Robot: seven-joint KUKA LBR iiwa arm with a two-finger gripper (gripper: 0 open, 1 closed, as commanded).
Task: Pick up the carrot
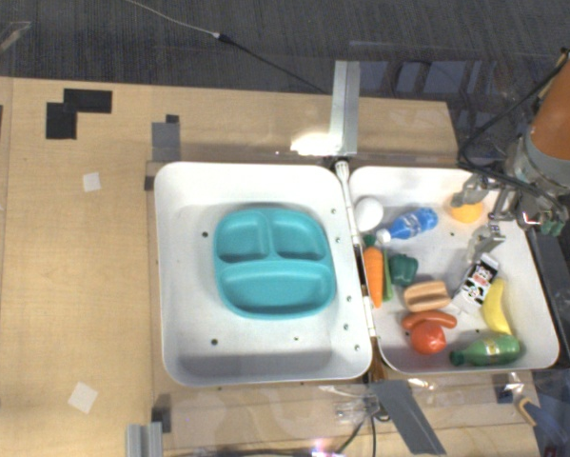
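The carrot (pixel 372 276) is a slim orange stick with a green top. It lies lengthwise along the left wall of the right bin (pixel 541 298), close to the divider between the bins. My gripper (pixel 484 240) hangs over the right half of that bin, well to the right of the carrot and just above a black-and-white carton (pixel 478 283). I see nothing held in it. A green pepper (pixel 402 269) lies right beside the carrot.
The right bin also holds a white ball (pixel 367 213), a blue bottle (pixel 410 224), a yellow-orange fruit (pixel 466 211), a hot dog (pixel 427 296), a tomato (pixel 429 337), a banana (pixel 497 308) and a green bottle (pixel 487 351). A teal divided plate (pixel 270 260) sits in the left bin (pixel 185 341).
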